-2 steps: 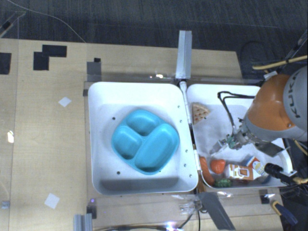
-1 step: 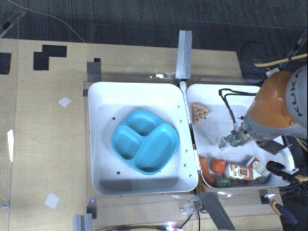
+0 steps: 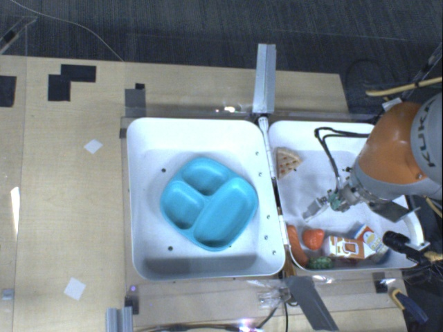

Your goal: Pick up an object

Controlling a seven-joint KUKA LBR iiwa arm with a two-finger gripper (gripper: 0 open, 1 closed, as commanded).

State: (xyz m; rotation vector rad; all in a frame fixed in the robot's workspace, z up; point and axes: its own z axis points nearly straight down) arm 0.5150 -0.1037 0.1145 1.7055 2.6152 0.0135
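My gripper (image 3: 324, 205) hangs over the middle of the right bin (image 3: 304, 185), below the arm's orange band, and points left and down. Nothing shows in its grasp. A brown toy pizza slice (image 3: 287, 161) lies at the bin's far left, apart from the gripper. Along the near edge lie an orange carrot-like piece (image 3: 294, 240), a red tomato-like piece (image 3: 313, 238), a small green item (image 3: 320, 261) and an orange and white carton (image 3: 345, 247). A second small carton (image 3: 371, 239) lies just right of it, partly under the arm.
The left bin (image 3: 149, 185) holds a blue divided plate (image 3: 209, 203) at its centre. A metal divider (image 3: 271, 178) separates the two bins. Cables (image 3: 332, 140) loop over the right bin's far side. The arm's body covers the bin's right part.
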